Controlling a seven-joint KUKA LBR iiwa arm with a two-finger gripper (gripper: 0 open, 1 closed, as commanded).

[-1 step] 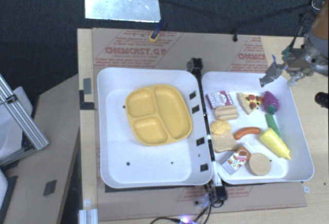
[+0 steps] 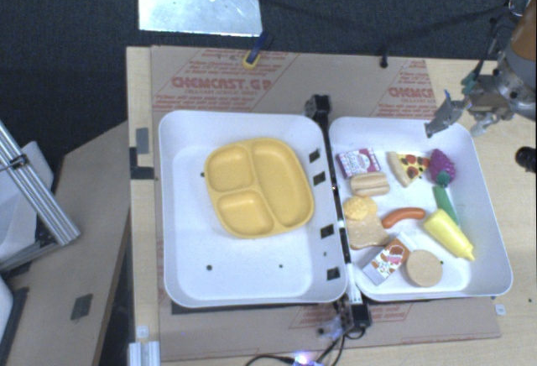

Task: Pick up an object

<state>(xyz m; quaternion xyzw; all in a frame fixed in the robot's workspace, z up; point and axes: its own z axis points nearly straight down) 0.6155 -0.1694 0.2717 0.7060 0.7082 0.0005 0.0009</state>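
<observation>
Dark carpet surrounds the table [image 2: 210, 79], where two white bins sit side by side. At the right bin's [image 2: 491, 226] far corner the pincer [image 2: 457, 117] hangs empty, and I cannot tell how it is set. Nearest it lie purple grapes [image 2: 441, 165] and a pizza slice [image 2: 409, 166]; further off, a sausage [image 2: 403, 216] and corn cob [image 2: 448, 233]. These toys look light, stiff and smooth, likely slippery; the sausage seems easiest, taken across its narrow middle. A yellow tray [image 2: 256, 186] fills the left bin [image 2: 180, 272].

Bright, even overhead light; soft shadows, slightly blurry picture.
</observation>
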